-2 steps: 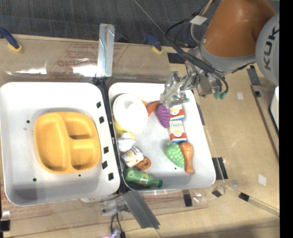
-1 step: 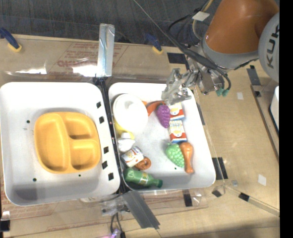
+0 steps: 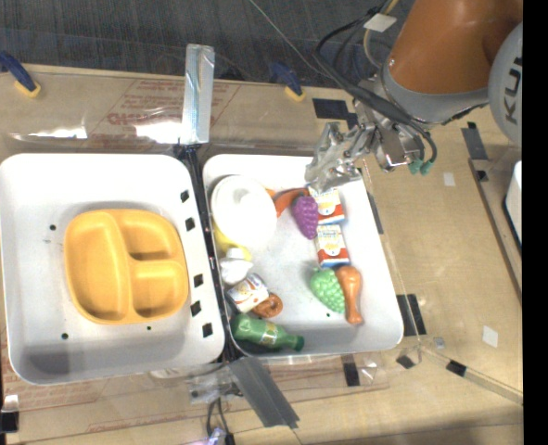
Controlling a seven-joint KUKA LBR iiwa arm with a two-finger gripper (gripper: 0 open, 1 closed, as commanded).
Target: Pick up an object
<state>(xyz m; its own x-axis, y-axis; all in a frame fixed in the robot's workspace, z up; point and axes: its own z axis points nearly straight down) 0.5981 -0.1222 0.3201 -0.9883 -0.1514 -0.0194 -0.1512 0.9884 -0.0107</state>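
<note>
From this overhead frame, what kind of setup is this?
Probably a lab bench for robot picking trials: two white bins taped to a board, toy food such as purple grapes and a green bottle, a yellow divided tray, and the arm's gripper over the right bin.

floor (image 3: 97, 12): dark, maybe carpet | bench (image 3: 440, 248): tan board, black tape marks | light: even
</note>
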